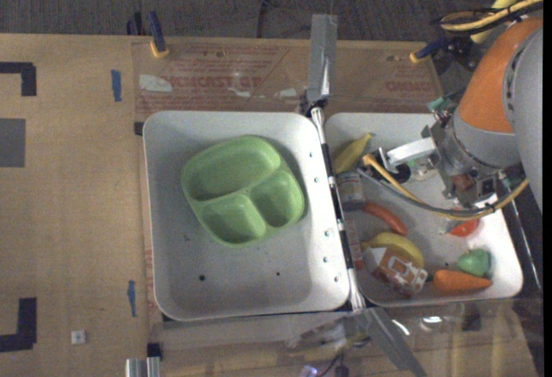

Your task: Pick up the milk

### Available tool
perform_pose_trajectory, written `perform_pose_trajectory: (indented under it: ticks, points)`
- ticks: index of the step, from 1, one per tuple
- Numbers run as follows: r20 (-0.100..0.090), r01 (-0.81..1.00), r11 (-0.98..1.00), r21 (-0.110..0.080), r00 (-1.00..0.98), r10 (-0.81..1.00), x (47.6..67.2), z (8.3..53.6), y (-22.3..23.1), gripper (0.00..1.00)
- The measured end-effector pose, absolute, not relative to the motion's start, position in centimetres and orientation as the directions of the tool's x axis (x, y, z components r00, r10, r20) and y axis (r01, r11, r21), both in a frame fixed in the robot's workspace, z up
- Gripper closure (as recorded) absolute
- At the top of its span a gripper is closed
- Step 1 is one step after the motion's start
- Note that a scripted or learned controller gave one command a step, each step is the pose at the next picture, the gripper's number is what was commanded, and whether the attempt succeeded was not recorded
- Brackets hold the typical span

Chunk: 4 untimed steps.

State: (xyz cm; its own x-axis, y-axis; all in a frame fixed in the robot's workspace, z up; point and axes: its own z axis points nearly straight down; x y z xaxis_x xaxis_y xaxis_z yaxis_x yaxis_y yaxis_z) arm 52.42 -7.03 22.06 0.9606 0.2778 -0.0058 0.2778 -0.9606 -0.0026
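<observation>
the milk point(395, 270), a small printed carton, lies tipped on its side at the near edge of the right bin point(509, 276), close to the divider and touching a yellow banana point(398, 244). it looks light and boxy, its thin card walls likely to dent, so a grip across its flat sides seems best. beside it sit a smooth orange carrot point(460, 281), a rounded green piece point(475, 261) and a red chilli point(385, 216). the gripper point(470, 185) hangs above the bin's far half, well apart from the carton. the left bin point(164, 194) holds a glossy green divided plate point(241, 190).
</observation>
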Motion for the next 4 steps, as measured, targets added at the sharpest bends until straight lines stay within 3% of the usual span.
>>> perform_pose_trajectory:
  ticks: [1,2,3,4]
  points:
    - [-0.008,0.218,-0.976,-0.004,0.976,0.218,47.9,19.2,-10.8,0.00]
    - [-0.008,0.213,-0.977,-0.005,0.977,0.213,47.9,18.2,-3.9,0.00]
    - [-0.013,0.214,-0.977,-0.006,0.977,0.214,48.0,18.9,-3.9,1.00]
    - [-0.004,0.366,-0.931,-0.001,0.931,0.366,51.5,22.4,-5.1,1.00]
